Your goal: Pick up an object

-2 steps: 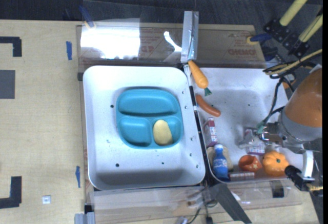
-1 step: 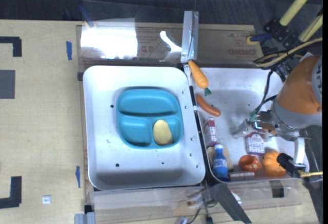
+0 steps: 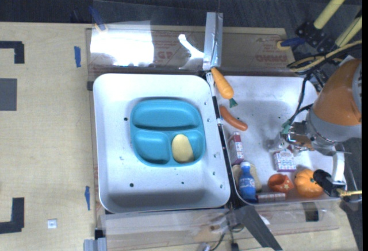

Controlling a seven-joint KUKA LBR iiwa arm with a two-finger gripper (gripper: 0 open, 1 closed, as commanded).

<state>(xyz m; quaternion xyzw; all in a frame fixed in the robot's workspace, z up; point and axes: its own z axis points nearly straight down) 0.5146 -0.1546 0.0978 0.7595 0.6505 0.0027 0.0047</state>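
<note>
The gripper sits low over the right bin; whether it is released or clenched cannot be determined. Just below it lies a small pink packet. Further below are a red object and an orange pumpkin-shaped toy. A carrot, a sausage and a blue bottle lie along the bin's left wall.

The pale wooden tabletop looks matt, its grain faint. Both shallow white plastic bins are smooth with a soft sheen. The sky-blue divided plastic tray shines glossily, as does the smooth yellow lemon-shaped toy. A clear plastic sheet behind glares brightly.
</note>
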